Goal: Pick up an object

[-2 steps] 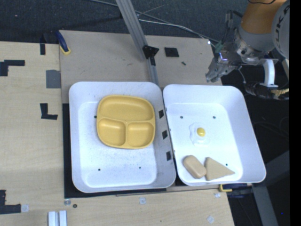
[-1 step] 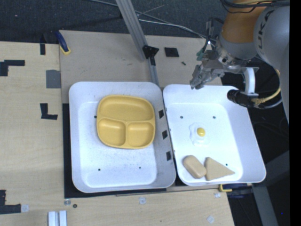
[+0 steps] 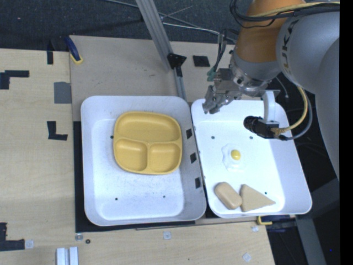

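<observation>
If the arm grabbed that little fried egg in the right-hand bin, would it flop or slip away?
The fried egg looks like a flat toy, so probably stiff and light. Lying low on the right bin floor, it likely offers the gripper little edge and may slide rather than lift.

Brightness: even and fairly bright across the bench [image 3: 33,164], with no dim corners inside the bins.
Light source: overhead and diffuse, judging by the short, soft shadows.
Shadows: a faint one under the yellow divided plate [image 3: 148,142] along its lower edge; a darker one under the arm [image 3: 309,43] at the right bin's [image 3: 287,197] far corner.
Glare: a soft sheen on the orange band [image 3: 273,7]; the white bin floors sit close to overexposed and lose texture.
Sharpness: moderate; small items in the right bin look soft-edged.
Distortion: straight edges bow slightly toward the frame borders.
Noise: fine grain in the dark floor at the top.
</observation>
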You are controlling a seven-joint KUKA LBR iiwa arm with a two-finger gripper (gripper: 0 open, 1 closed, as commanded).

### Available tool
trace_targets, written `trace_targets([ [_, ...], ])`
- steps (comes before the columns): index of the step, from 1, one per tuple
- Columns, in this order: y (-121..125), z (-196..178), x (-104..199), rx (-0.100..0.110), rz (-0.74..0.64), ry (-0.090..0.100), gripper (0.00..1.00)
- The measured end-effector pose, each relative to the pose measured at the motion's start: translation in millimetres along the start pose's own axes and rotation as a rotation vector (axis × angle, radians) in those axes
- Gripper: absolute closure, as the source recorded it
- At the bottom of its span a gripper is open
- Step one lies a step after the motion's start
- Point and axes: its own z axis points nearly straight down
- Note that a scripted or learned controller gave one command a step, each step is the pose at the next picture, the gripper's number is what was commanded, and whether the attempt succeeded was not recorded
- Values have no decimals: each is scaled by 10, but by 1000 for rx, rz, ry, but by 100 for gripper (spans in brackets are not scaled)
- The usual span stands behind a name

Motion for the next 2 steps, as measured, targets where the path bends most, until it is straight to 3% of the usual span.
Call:
trace_targets([
  [2, -426, 254, 991, 1, 1, -1, 100],
])
